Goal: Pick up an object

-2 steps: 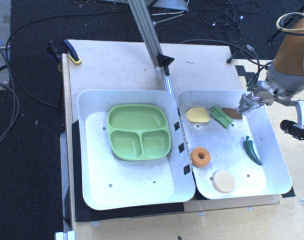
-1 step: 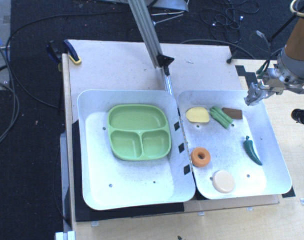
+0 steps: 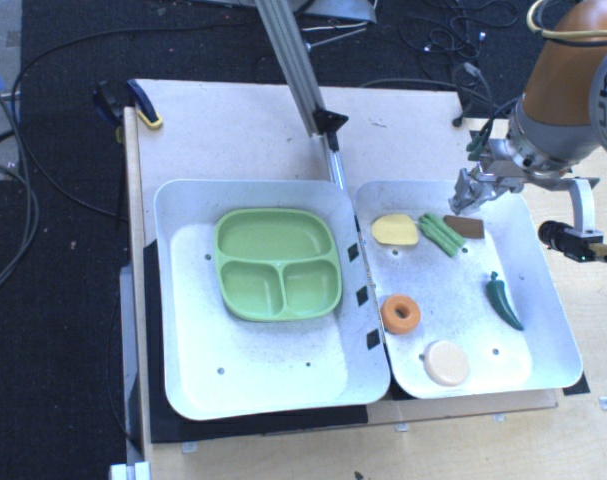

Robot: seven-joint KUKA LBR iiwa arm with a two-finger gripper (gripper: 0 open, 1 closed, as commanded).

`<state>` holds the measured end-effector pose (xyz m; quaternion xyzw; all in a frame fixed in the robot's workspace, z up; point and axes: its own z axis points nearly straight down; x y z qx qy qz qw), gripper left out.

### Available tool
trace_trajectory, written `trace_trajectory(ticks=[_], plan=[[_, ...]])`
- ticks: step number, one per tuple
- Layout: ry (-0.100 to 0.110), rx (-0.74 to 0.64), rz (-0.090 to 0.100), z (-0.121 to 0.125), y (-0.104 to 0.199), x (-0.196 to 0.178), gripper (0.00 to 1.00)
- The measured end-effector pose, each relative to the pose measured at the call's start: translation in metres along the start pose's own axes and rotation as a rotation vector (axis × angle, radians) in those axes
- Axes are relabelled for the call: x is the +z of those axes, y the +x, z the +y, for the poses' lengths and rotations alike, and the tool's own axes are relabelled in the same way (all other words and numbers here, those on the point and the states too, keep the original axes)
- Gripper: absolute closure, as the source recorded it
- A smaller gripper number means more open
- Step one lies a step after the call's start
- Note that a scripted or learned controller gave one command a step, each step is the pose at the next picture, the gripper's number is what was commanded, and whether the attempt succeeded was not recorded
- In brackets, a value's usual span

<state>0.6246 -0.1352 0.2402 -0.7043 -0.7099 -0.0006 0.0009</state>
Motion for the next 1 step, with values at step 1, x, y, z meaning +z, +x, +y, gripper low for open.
trace_trajectory(ticks=[1], plan=[[0.002, 0.001, 0.000, -0.0083, 0.0498, 0.0118, 1.00]])
